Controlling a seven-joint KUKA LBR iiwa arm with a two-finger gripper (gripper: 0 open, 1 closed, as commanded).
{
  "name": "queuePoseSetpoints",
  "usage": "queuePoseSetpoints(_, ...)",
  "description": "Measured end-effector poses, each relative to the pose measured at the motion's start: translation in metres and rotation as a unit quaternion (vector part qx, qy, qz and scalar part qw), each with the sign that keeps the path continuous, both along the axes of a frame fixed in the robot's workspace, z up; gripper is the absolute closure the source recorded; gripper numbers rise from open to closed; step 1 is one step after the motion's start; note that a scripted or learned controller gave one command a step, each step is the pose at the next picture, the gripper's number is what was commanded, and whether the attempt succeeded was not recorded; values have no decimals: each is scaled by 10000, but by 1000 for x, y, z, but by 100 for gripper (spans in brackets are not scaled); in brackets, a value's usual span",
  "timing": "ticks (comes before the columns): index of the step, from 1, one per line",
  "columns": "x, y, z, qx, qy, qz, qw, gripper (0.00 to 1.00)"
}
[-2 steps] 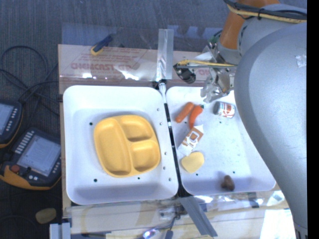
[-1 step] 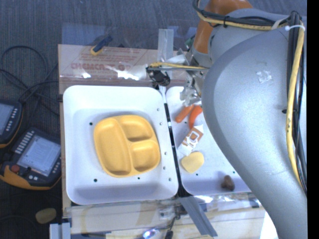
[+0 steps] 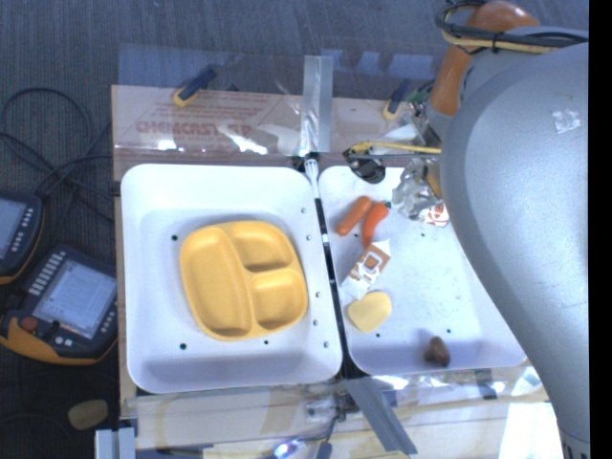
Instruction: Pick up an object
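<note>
Objects to choose from lie in the right bin [image 3: 430, 285], all well apart from the yellow plate next door. Near its back left, an orange carrot [image 3: 352, 214] and a second carrot [image 3: 375, 220] lie slanted side by side, touching or nearly so. Just in front of them I see a small white packet with orange print [image 3: 367, 266], and just in front of that a pale yellow rounded piece [image 3: 368, 311]. A small brown lump [image 3: 437, 351] sits alone near the bin's front wall.

My gripper [image 3: 417, 187] is over the back of this bin, to the right of the carrots and apart from them. It is a tangle of shiny metal under the wrist, and I cannot tell whether it is open or closed, nor whether it holds anything. A small white and red scrap [image 3: 436, 215] shows just beside it. The grey arm [image 3: 526, 208] covers the bin's whole right side.

The left bin [image 3: 153, 208] carries a yellow divided plate [image 3: 244, 277], lying flat in the middle. Brown cardboard [image 3: 191, 122] lies behind both bins, and a handheld control unit [image 3: 57, 299] rests on the floor at far left
</note>
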State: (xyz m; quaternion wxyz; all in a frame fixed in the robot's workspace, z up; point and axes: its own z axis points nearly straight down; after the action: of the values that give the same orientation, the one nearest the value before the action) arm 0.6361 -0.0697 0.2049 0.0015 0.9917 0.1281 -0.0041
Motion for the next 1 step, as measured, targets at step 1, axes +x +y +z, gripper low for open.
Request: queuePoseSetpoints(1, 10, -84, 51, 2, -8, -188, 9998, 100)
